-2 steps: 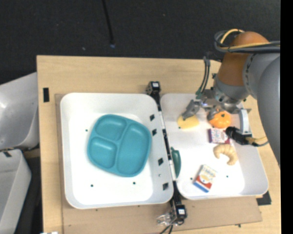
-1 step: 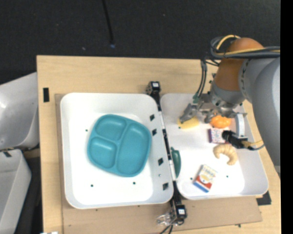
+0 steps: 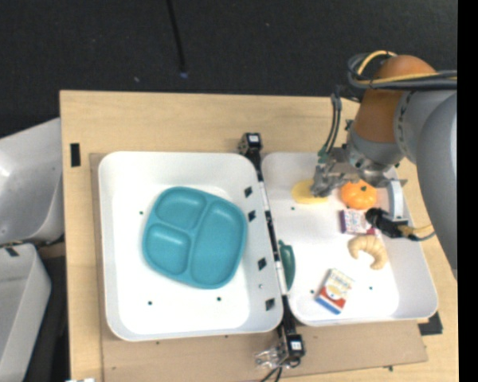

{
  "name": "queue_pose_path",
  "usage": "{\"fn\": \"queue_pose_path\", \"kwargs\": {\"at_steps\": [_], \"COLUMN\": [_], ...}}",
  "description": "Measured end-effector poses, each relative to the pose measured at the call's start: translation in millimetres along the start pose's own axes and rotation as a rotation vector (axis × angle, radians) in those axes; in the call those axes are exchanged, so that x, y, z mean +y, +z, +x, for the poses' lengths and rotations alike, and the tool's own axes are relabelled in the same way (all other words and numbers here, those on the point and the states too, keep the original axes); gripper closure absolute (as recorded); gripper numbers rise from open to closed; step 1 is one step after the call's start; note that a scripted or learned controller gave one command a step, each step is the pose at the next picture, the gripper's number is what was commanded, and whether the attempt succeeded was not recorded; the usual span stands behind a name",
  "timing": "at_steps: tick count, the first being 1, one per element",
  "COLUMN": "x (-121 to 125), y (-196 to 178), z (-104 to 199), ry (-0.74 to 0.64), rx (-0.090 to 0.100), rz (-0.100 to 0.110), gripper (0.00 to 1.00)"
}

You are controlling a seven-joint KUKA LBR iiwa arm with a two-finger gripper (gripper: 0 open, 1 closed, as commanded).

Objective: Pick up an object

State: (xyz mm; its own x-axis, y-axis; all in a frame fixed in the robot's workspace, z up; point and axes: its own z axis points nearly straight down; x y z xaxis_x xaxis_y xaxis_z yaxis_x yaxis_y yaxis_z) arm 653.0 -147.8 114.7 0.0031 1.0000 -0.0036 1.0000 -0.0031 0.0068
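— Objects for picking: where are they seen?

— Five are spread over the right bin (image 3: 410,297), a shallow white tray with rounded corners and a smooth, glossy floor. A sixth, a teal piece (image 3: 287,263), is wedged at that bin's left wall, beside the divider.

— How are they shaped?

— A pale yellow lump (image 3: 306,192), flattish and soft-edged, lies toward the far left of the bin. A round orange ball (image 3: 358,195) with a matte skin sits to its right. Just in front of the ball a small purple-and-white packet (image 3: 354,220) is found, and nearer still a tan, curved croissant shape (image 3: 370,251) with a ridged surface. A little cardboard box (image 3: 334,289), printed red, white and blue, lies tilted close to the front rim, apart from the rest.

— And the gripper (image 3: 325,180)?

— It is lowered at the yellow lump's right edge, between the lump and the orange ball. Whether the jaws are open or closed cannot be told; nothing is seen held between them.

— What is carried by the left bin (image 3: 111,213)?

— A teal divided plate (image 3: 195,235), smooth plastic with three moulded compartments and rounded corners, is laid flat near its middle.

— And beneath both bins?

— A worktop (image 3: 143,118) of pale, wood-grained board is seen.
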Motion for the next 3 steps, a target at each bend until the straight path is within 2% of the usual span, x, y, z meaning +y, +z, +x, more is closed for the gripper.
{"fn": "queue_pose_path", "kwargs": {"at_steps": [2, 3], "x": [14.3, 14.8], "y": [-126.5, -125.5], "z": [-0.4, -2.0], "ry": [-0.006, -0.007], "rx": [0.001, 0.001], "rz": [-0.002, 0.004], "gripper": [1.00, 1.00]}}
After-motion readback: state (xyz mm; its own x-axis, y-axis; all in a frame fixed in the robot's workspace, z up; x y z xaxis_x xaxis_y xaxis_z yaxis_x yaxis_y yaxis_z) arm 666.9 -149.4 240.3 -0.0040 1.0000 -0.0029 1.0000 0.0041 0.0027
